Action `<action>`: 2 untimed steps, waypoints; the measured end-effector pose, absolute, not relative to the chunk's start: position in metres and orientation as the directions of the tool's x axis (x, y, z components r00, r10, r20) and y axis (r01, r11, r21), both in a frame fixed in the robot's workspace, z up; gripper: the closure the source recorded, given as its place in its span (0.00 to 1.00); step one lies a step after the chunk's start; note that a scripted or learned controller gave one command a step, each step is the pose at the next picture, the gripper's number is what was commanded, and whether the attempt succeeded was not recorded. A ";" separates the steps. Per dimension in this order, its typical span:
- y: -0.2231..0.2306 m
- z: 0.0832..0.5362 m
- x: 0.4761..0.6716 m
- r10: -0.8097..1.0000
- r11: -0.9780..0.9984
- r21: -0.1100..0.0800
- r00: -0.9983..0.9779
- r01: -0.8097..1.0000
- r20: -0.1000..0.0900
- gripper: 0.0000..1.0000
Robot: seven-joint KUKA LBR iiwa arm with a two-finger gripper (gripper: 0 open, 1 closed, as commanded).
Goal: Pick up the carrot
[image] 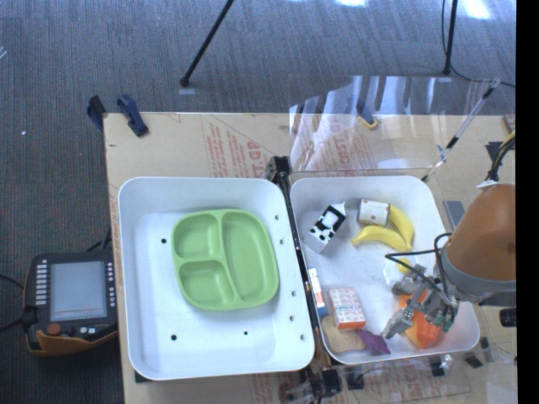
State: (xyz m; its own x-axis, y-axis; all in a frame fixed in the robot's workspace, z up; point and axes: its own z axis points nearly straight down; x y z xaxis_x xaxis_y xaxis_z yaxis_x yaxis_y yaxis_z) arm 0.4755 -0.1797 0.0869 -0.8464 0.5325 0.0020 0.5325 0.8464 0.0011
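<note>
The orange carrot lies in the near right corner of the right bin. My gripper is low over it, at the end of the arm with the orange band, and its metal parts cover the carrot's upper end. From this angle I cannot make out whether the carrot is gripped.
The right bin also holds a banana, a white and tan block, a black-and-white toy, a small printed box and a purple piece just left of the carrot. In the left bin lies a green divided plate.
</note>
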 end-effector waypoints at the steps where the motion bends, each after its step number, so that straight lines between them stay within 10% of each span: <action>1: -0.180 0.096 0.476 0.533 0.846 0.003 -0.846 0.533 0.002 1.00; 2: -0.122 0.087 0.546 0.689 0.725 0.002 -0.725 0.689 0.002 1.00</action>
State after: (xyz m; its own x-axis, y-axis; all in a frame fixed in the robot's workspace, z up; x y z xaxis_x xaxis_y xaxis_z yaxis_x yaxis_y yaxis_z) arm 0.5462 -0.1224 0.0867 -0.7249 0.6889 0.0020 0.6889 0.7249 0.0020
